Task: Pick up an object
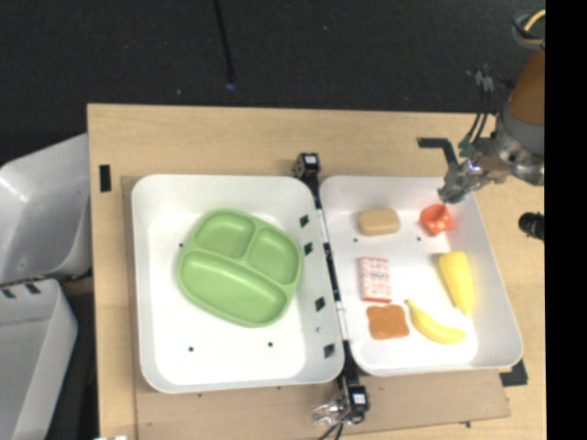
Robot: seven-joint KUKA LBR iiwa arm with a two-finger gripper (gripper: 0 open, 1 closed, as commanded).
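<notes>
Camera view: gripper (453, 191) hung over right bin's (491, 246) far right corner; opening impossible to tell. Red tomato (437, 217) lay just below and left of it, nearest thing. Also in bin: bun (378, 221), wafer (374, 278), toast (387, 321), banana (434, 323), corn (458, 280). Left bin (156, 337) held green plate (239, 267).

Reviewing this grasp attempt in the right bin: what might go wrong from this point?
The gripper sits just above the small red object, near the right white bin far corner. The red object is small and rounded, so it may slip or get nudged aside. The bin wall is close, so a descent could strike it. The tan oval bread roll lies nearby and might be bumped.
</notes>
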